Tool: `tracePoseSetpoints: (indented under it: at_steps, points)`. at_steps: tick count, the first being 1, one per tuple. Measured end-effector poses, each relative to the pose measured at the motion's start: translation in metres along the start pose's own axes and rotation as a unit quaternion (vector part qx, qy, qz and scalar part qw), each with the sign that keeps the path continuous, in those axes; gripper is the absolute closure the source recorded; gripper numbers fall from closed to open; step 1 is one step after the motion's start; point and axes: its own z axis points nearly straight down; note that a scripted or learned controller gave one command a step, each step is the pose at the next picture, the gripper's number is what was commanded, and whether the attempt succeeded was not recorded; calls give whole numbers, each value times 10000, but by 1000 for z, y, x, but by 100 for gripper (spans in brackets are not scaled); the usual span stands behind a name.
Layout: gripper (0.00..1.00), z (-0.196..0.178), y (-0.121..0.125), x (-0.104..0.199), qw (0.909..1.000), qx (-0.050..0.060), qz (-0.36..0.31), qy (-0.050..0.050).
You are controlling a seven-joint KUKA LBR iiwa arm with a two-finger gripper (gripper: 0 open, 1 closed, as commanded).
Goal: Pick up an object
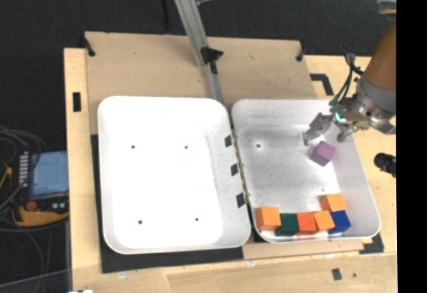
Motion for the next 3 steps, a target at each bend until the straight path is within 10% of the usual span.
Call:
tracePoseSetpoints:
  at_steps: [3]
  points:
    - [0, 81, 2, -14, 10000, -44, 21, -37]
